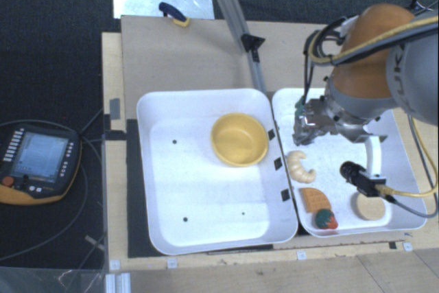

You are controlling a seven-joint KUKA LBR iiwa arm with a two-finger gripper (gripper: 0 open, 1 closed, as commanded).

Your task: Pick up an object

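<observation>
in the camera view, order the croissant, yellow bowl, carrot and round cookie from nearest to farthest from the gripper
From the gripper, over the right bin's upper left part:
1. croissant, just below the gripper in the right bin.
2. yellow bowl, to its left, in the left bin.
3. carrot, lower in the right bin, near the front edge.
4. round cookie, in the right bin's lower right corner.

The arm (405,58) at the frame's right is grey with a broad, rounded orange band (374,44) above the wrist. Black and yellow cables (329,38) loop along it. Below sits a metallic grey claw (305,130), blocky and dark-edged, on a grey wrist housing.
</observation>
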